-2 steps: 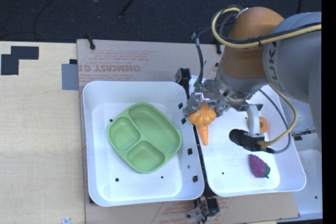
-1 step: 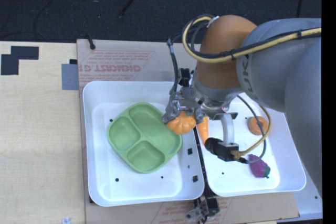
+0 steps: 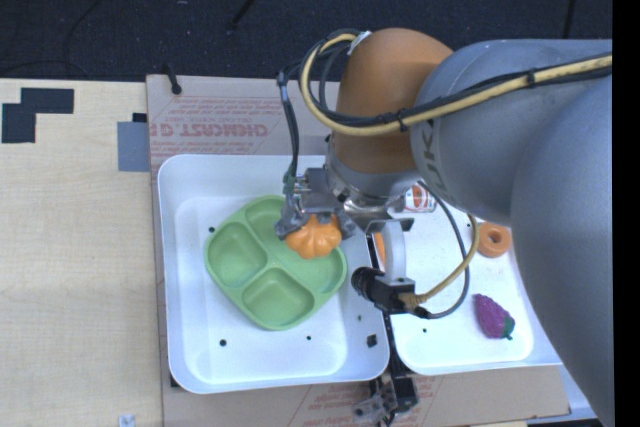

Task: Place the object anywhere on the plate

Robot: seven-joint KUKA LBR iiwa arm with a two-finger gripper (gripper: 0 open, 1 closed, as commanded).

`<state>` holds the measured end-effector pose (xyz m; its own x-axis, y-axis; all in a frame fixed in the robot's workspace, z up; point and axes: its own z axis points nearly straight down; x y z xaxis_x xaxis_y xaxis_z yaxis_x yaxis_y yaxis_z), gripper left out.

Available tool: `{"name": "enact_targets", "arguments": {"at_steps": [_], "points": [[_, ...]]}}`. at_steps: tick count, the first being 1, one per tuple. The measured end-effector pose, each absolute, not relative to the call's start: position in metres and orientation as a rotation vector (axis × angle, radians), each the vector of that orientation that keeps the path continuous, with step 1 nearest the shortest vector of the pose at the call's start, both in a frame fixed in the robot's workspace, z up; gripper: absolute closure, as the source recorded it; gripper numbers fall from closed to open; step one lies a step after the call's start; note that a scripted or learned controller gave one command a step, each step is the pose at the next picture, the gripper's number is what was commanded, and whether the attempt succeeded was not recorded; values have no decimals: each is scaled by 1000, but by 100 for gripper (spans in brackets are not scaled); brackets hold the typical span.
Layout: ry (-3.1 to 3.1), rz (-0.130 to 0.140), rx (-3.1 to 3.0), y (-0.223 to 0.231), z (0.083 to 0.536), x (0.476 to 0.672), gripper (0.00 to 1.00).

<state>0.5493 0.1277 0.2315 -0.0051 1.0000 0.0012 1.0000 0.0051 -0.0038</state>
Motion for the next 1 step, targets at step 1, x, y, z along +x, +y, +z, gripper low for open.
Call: {"name": "enact_targets", "arguments": {"at_steps": [1], "points": [[-2223,8,-2213,180,218,527,100]]}}
